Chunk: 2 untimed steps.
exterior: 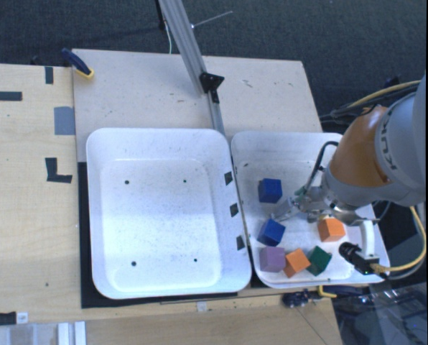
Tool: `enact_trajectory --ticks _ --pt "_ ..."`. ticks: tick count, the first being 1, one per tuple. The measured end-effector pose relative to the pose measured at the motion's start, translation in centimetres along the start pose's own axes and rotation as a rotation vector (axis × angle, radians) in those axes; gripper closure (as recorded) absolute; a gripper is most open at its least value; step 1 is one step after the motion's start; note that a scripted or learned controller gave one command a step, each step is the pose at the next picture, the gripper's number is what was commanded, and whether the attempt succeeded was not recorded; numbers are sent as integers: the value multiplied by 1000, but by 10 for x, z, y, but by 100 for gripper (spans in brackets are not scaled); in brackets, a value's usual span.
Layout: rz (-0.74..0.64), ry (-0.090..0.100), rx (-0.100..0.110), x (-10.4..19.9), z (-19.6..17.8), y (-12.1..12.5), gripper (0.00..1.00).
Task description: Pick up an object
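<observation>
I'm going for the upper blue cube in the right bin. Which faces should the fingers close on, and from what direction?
Come straight down on the upper blue cube and close on two opposite side faces. It sits flat in the right bin, apart from the lower blue cube, with bare floor on every side, so any face pair should work. The gripper is just to its right.

Bins (160, 214): we note white plastic, smooth, speckled with dark flecks.
Bench (27, 192): we see pale wood, matt.
Blocks (270, 190): matt, foam-like in look.
Arm (393, 146): smooth grey casing, glossy orange band.
Rail (185, 34): we record bare metal.
</observation>
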State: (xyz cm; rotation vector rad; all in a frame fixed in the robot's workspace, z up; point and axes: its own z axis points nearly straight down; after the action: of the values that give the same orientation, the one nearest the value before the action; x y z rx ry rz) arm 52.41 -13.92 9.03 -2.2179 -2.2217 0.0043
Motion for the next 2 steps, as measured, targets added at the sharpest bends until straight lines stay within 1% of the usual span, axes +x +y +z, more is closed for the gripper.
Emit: enact_trajectory --ticks 1,2 --pt "0 2 0 1 -11 0 100" --pt "0 -1 -8 -1 -73 2 100"
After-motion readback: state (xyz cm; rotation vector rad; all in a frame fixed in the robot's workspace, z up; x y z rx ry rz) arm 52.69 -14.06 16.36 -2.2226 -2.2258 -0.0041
